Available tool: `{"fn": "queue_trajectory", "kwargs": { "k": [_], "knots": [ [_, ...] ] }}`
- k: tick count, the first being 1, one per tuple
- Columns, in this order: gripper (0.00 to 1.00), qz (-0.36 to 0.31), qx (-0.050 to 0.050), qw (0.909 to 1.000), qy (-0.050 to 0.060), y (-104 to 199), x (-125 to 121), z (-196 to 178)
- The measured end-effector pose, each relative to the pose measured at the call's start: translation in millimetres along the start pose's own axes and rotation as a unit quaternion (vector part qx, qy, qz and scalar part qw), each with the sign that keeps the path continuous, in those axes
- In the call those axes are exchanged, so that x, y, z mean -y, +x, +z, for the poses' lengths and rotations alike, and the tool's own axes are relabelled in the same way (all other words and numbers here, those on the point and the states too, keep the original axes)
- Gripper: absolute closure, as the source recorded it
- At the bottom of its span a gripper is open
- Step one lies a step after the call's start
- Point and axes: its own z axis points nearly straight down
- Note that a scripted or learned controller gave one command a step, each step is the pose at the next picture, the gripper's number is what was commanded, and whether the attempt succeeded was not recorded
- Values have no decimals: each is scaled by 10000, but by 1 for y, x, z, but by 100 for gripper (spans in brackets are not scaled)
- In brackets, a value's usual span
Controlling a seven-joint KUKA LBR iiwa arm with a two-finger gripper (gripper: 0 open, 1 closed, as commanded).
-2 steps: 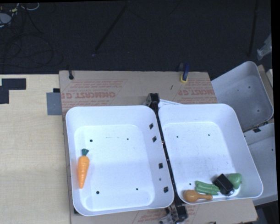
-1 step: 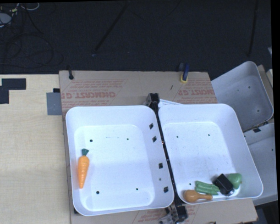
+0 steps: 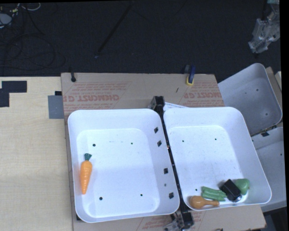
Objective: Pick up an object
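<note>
Nothing is lifted yet: toys [image 3: 222, 193] are seen lower right, a carrot [image 3: 85, 172] lower left; the fingers' [image 3: 263, 33] state, upper right, cannot be told.

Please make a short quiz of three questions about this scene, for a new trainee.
1. True or false: the toy carrot lies in the left bin.
2. Which thing in the right bin lies partly on top of the others? A) the black block B) a blue cup C) a red ball
3. Fill in: the orange pear-shaped toy lies near the right bin's ____ edge (near or far, as the camera sees it).

Key: 1 true. 2 A. 3 near; it lies beside the green toy.
</note>
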Motion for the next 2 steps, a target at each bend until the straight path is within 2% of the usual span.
{"fn": "queue_trajectory", "kwargs": {
  "k": [1,2],
  "knots": [
    [100,20,5,10000,22,68,0,2],
    [100,19,5,10000,29,123,0,3]
  ]
}}
